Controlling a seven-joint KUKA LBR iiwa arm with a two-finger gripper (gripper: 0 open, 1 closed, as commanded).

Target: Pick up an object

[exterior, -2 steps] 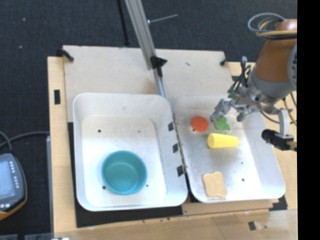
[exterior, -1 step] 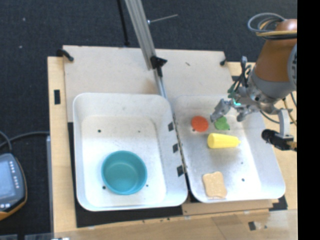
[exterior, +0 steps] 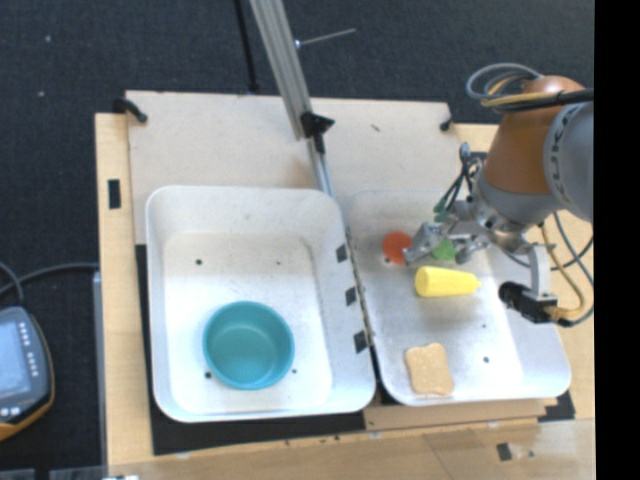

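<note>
Where the view sits nearest, at its lower edge, the tan wooden table (exterior: 115,268) shows its front lip, with dark floor (exterior: 60,48) beyond it on the left and top. A grey and orange handheld device (exterior: 20,368) with a small screen lies off the table at far left; no text on it is legible. No brand, label or writing can be read anywhere.

Near row: left bin (exterior: 170,218), white and shallow, with scuffs and a few dark specks, holds a teal bowl (exterior: 248,345) upright in its near part. Right bin (exterior: 530,363) holds a tan slice of toast (exterior: 429,370) lying flat near its front wall.

Middle: a yellow object (exterior: 446,282), rounded at one end, lies on its side on the right bin's floor. Just behind it the tool (exterior: 440,243) is low over the bin, with a bit of green (exterior: 443,252) at its tip and a red-orange object (exterior: 397,247) just to its left. Whether the fingers are apart or together cannot be told; nothing is clearly seen between them.

Far: the grey arm with its orange band (exterior: 515,158) enters from the right, cables looped about it. A silver metal rail (exterior: 282,53) slants up from between the bins to the top edge. A pale board (exterior: 220,138) lies behind the bins.
</note>
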